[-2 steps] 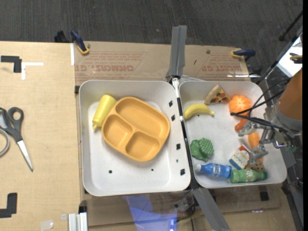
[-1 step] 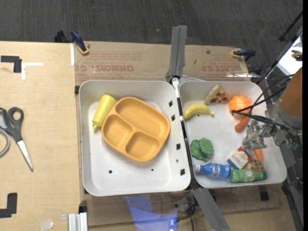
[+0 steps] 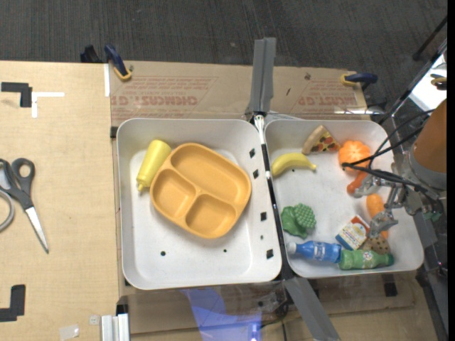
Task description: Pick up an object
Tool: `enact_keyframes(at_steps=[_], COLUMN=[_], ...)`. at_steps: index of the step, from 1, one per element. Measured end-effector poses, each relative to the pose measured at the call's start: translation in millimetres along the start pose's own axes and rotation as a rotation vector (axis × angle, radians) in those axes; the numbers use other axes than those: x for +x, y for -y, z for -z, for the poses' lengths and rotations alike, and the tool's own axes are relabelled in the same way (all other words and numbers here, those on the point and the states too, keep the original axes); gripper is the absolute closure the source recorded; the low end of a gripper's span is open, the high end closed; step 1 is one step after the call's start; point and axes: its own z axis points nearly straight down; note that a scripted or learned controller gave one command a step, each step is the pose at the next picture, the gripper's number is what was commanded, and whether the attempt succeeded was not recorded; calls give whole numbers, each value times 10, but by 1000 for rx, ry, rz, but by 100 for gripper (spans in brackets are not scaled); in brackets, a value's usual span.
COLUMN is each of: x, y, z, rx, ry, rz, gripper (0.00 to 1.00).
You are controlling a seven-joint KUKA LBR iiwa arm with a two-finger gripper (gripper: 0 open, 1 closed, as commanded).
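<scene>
Cut off by the right edge: most of the arm (image 3: 435, 144), just beyond the right bin (image 3: 334, 275). Partly hidden inside that bin behind the gripper (image 3: 373, 203): small orange pieces (image 3: 375, 204), identity unclear. Too small to read: print on the little carton (image 3: 352, 234) near the bin's front. Cropped at the left edge, far from the bin: one scissors (image 3: 21, 197) handle loop.

This looks like a robotics lab or workshop. The pale wood surface (image 3: 57, 190) carries black tape markers (image 3: 18, 94) at nine and ten o'clock, scissors (image 3: 25, 197) lying loose, and blue clamps (image 3: 117, 62) pinning cardboard (image 3: 185, 94) behind two white bins (image 3: 131, 261). Dark carpet (image 3: 178, 13) runs along twelve o'clock, and cables (image 3: 405, 119) trail at three.
</scene>
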Motion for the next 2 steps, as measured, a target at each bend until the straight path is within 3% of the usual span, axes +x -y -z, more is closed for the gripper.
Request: enact_keyframes(at_steps=[1, 2], x=[-57, -75], y=[14, 14], z=[-108, -1], rx=[-2, 0], ry=[-7, -3], rz=[-6, -3], gripper=[0, 100])
